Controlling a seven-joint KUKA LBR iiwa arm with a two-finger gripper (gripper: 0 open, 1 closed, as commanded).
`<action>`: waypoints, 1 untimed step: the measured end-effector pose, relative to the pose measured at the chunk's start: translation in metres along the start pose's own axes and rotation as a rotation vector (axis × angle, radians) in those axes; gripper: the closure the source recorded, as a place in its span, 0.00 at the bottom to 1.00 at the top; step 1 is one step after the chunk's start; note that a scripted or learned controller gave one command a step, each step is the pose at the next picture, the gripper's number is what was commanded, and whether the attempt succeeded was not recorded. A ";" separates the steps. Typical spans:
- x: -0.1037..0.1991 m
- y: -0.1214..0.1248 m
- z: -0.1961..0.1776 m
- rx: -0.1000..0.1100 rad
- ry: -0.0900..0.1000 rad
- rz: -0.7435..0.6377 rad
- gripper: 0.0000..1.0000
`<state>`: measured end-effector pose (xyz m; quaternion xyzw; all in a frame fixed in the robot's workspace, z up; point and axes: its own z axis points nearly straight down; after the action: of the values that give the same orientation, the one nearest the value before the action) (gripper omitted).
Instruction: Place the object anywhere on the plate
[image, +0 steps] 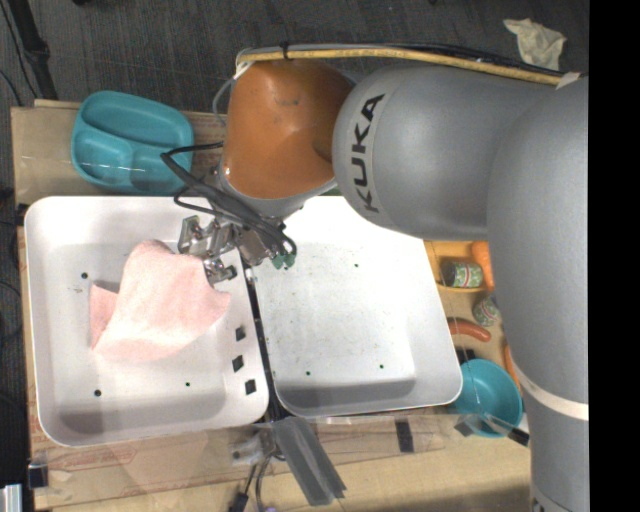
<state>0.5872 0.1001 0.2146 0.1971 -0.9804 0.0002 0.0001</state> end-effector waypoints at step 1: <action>0.011 0.043 0.073 0.000 0.002 0.392 1.00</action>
<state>0.5599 0.1357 0.1418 0.0024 -1.0000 0.0001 0.0008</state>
